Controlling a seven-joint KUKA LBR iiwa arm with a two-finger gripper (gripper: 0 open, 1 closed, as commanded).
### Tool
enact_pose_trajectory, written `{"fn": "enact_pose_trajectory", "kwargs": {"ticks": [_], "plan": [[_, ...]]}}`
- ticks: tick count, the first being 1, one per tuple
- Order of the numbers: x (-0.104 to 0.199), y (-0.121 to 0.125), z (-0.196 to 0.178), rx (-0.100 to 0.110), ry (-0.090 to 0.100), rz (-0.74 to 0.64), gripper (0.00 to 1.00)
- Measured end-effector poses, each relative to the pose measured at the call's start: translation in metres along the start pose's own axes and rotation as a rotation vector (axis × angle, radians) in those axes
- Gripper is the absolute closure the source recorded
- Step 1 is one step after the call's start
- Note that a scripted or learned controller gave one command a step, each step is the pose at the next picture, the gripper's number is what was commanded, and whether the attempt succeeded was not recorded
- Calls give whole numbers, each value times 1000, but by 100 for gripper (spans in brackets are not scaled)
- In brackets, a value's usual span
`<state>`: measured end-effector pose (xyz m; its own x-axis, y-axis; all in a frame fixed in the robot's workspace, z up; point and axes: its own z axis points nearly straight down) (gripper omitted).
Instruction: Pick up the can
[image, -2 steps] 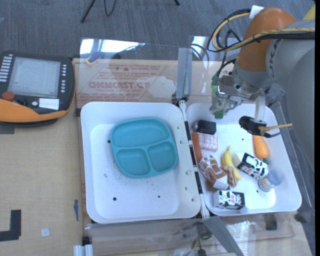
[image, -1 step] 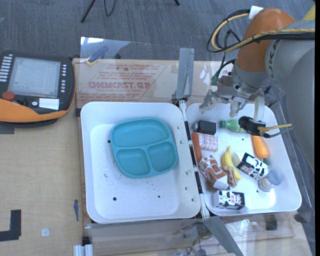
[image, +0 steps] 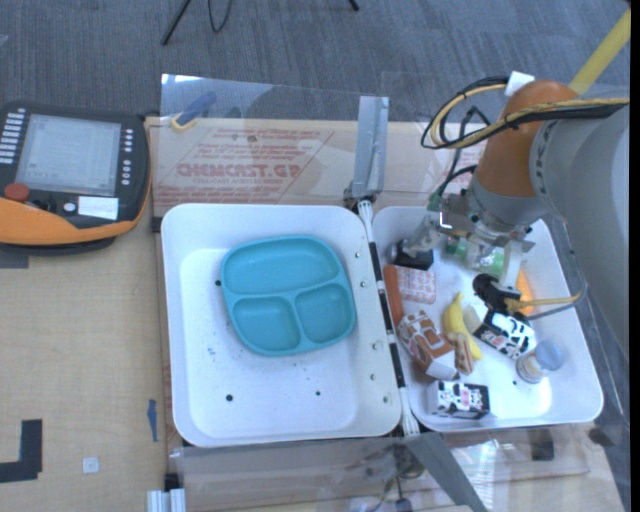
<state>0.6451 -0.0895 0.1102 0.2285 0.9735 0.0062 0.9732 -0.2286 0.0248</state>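
The right bin (image: 575, 395) holds a heap of small items. A short black-and-white patterned cylinder (image: 506, 336) lies on its side right of middle and looks like the can. A small round item with a metallic top (image: 530, 370) sits just below it, and I cannot tell for sure which of the two is the can. My gripper (image: 482, 248) hangs under the orange-banded wrist (image: 520, 130), low over the far part of this bin and about a hand's width above the patterned cylinder. The wrist body hides its fingertips. A bit of green (image: 457, 246) shows beside it.
A yellow banana toy (image: 456, 316), a brown-and-white box (image: 428, 343), an orange-red packet (image: 414, 288) and a cow-patterned carton (image: 460, 400) crowd the right bin's left half. The left bin (image: 190, 300) carries a blue divided plate (image: 288, 294). A teach pendant (image: 70, 175) lies far left.
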Motion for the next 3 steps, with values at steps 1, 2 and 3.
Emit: {"fn": "enact_pose_trajectory", "kwargs": {"ticks": [1,2,3], "plan": [[2,2,-11,-4,2,-2,100],[2,1,-11,-3,2,-2,0],[-39,32,-15,22,-6,-87,0]]}}
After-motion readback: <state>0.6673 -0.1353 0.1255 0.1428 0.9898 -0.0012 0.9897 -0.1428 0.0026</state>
